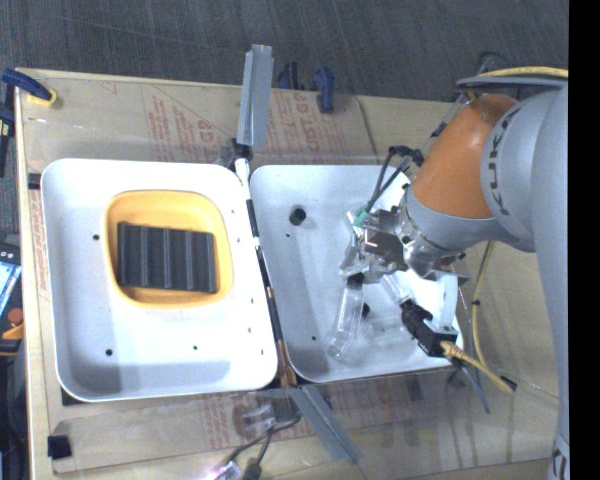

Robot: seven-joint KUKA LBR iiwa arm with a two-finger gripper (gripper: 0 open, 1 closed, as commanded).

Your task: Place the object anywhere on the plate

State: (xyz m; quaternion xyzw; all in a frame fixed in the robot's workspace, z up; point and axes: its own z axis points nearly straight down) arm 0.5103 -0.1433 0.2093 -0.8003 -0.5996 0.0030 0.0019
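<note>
Object hard to make out under pincer (352,313); its grip state unclear.

Robotics lab, clamped bench (130,118), white bins (70,348)

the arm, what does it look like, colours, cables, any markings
The arm is grey, rounded and bulky, with a broad orange band above the wrist and dark "KUKA" lettering partly readable on its casing. Thin dark cables loop from the wrist to the end effector, which has pale, translucent-looking fingers. A yellow cable runs over the arm's top.
</note>
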